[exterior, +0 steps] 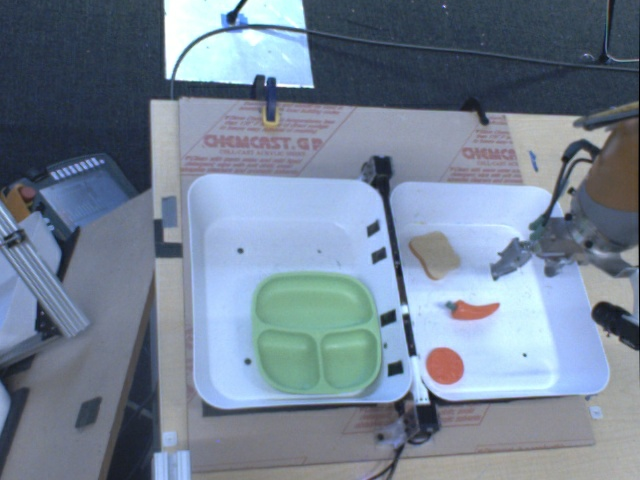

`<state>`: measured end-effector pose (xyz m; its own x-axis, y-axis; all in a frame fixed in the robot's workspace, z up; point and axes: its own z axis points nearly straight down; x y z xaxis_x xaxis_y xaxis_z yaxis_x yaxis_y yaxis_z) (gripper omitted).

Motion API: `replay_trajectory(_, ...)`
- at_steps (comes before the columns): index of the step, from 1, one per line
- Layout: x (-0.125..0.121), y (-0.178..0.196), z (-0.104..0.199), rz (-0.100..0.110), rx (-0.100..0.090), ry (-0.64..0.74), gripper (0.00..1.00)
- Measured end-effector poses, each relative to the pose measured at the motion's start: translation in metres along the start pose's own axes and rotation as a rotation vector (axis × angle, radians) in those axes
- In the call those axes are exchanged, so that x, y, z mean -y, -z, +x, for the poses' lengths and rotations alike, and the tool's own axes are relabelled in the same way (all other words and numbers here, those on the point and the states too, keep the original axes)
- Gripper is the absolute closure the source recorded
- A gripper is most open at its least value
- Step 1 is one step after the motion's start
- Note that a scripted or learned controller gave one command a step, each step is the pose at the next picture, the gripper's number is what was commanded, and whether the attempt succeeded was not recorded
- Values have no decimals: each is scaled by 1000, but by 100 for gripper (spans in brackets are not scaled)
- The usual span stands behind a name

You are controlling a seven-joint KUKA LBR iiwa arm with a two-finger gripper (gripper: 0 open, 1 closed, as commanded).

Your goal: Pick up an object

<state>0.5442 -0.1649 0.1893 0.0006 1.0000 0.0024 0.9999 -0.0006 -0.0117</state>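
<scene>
Nearest cam: orange disc (445, 366), flat on floor of right bin (570, 368), near its front-left corner.

Gripper (508, 261) over right bin, upper-right area; fingers appear slightly parted w/ nothing between them. Just below-left of tips: orange pepper-shaped item (473, 310), lying flat, apart from gripper. Left of tips: tan bread slice (434, 255), also apart. Arm (605, 208) enters from right w/ orange band above wrist.

Left bin (215, 268): green divided tray (317, 332), three compartments, sitting front-centre. Both bins rest on cardboard sheet (330, 136).
</scene>
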Motion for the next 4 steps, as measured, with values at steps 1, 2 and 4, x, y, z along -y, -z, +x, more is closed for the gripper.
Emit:
replay_trajectory(1,-3,7,0,-13,2,3,0)
replay_trajectory(2,-4,-56,0,-9,1,2,0)
replay_trajectory(4,-6,-94,0,-15,4,3,100)
